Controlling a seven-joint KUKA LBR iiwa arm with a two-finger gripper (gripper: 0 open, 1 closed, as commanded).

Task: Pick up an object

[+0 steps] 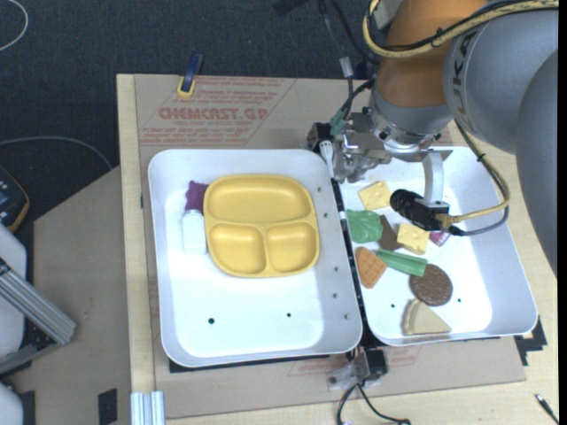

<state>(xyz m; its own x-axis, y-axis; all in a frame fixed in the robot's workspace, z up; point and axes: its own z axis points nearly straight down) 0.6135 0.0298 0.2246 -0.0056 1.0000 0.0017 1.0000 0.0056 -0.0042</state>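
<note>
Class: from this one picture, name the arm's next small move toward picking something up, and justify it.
Probably a short descent onto the right bin. The gripper sits at that bin's far left corner, above the play food; the yellow cracker and green piece lie just nearer the camera. Nothing shows between its fingers, so no grasp has happened yet.

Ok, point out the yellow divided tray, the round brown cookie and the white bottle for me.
yellow divided tray (pixel 261 224), camera view, centre ridge between its compartments.
round brown cookie (pixel 431 285), camera view, middle of its top face.
white bottle (pixel 193 231), camera view, middle of its body.
</note>
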